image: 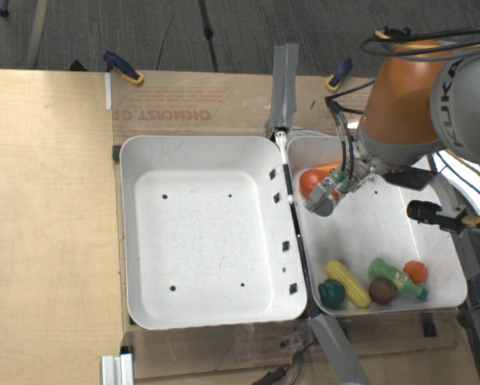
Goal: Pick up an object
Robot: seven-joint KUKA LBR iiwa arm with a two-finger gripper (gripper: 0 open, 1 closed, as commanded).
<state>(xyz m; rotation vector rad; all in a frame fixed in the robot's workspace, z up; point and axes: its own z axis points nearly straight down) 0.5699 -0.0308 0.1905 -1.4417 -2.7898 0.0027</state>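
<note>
The right bin (384, 215) holds several toy foods. A red-orange piece (311, 180) lies at its far left corner, with an orange strip (327, 169) just behind it. My gripper (323, 200) hangs low right beside the red-orange piece, at its front right edge; the wrist hides part of it. Along the bin's front edge lie a yellow corn cob (346, 283), a dark green piece (331, 294), a brown round piece (382, 290), a green piece (402, 278) and an orange-red ball (416, 271).
The left bin (144, 215) sits beside the right one, separated by a grey divider (291, 215). The arm's orange band (408, 95) looms over the right bin's back. Cables and a black fitting (433, 212) lie at the right rim.
</note>
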